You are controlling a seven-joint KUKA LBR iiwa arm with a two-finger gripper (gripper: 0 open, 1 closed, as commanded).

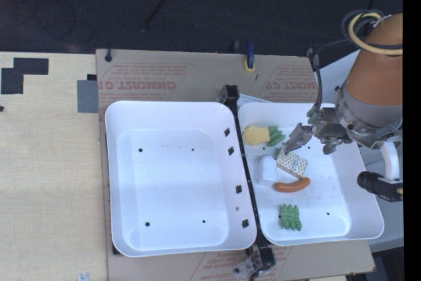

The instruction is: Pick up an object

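Your fingers (294, 141) sit low over the right bin (368, 224), coming in from the right and slanting down-left. How far apart they stand you cannot tell from here; the dark tips blur against the bin floor. Nothing shows clearly between them. Just below the tips lies a small patterned box (292, 164), tilted, close enough that it may be touching, though that is unclear. It looks like the likely target, since the tips point at it. Beside the box on its left is a pale white piece (268, 170), hard to read. Past the box, further down, a sausage (291, 185) lies flat, apart from it. Left of the tips rests a yellow corn cob (256, 135) with green leaves (275, 136). Furthest down sits a green toy (289, 216). Beyond the divider, the left bin (118, 174) lies well apart on the table (46, 174).
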